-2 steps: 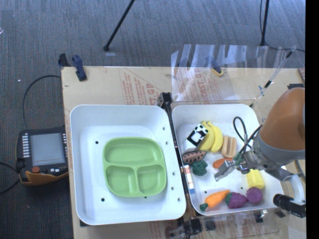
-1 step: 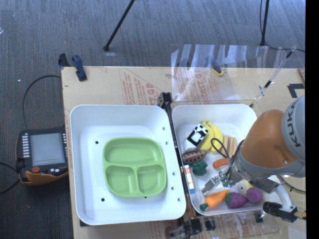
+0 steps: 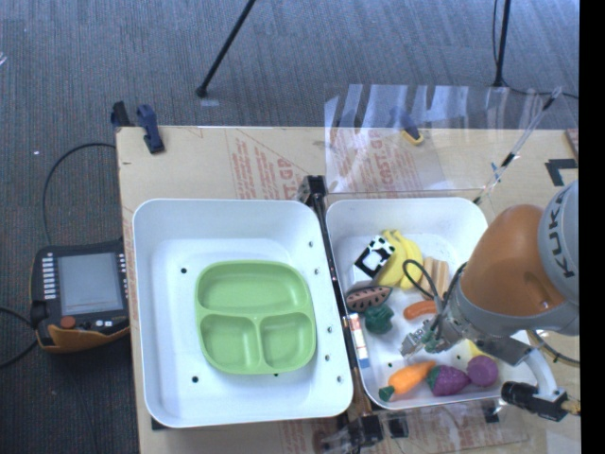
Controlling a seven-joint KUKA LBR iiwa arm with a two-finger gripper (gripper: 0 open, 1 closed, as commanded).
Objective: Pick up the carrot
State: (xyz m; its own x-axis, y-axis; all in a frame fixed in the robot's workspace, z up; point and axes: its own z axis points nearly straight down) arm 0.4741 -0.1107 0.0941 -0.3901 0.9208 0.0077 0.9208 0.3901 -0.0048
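Camera view, lower right of the frame: the carrot (image 3: pixel 410 377) lies near the front wall of the right bin (image 3: pixel 444 208), its orange body running left to right and rising slightly toward the right, its green top at the left end. The jaws (image 3: pixel 423 338) hang just above and slightly right of it, close but apart, so the coming move is probably a short drop toward the lower left. Whether the jaws are parted or closed cannot be told here. Beside the carrot sits a purple vegetable (image 3: pixel 451 380). The arm's grey casing reads "KUK", cut off by the frame edge; red print on the desk (image 3: pixel 236 159) is unreadable.
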